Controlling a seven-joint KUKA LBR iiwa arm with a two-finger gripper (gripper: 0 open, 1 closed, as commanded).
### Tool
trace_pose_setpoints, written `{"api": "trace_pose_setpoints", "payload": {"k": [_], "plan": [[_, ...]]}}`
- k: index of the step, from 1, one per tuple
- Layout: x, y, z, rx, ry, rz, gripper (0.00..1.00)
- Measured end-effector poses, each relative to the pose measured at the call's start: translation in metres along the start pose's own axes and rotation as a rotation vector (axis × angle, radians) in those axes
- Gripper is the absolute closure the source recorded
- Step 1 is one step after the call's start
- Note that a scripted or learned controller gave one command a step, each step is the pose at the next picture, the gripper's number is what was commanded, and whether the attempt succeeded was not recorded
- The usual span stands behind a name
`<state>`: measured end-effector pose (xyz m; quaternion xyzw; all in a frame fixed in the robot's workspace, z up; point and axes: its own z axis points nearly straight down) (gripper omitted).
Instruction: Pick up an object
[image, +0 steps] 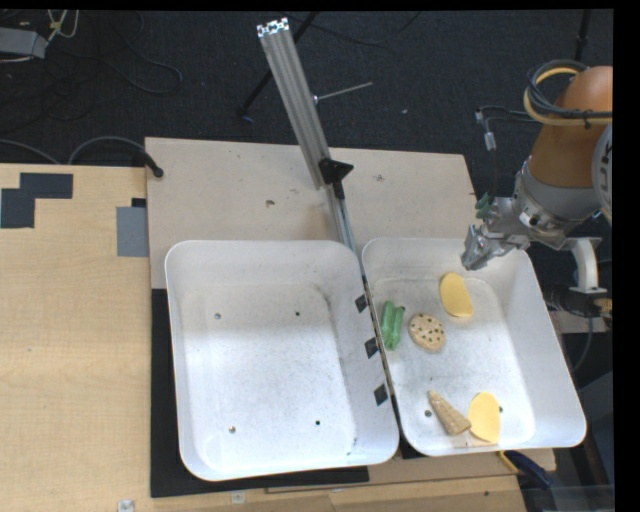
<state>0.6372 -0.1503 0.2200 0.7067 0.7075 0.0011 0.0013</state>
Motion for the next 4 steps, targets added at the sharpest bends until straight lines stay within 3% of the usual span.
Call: {"api": "trace_pose_setpoints", "payload": {"k": [1, 4], "plan": [[-0.001, 0.000, -0.017, 0.003, 0.000, -0.001, 1.00], [0.143, -0.040, -0.033, 0.007, 0.001, 0.001, 1.00]]}}
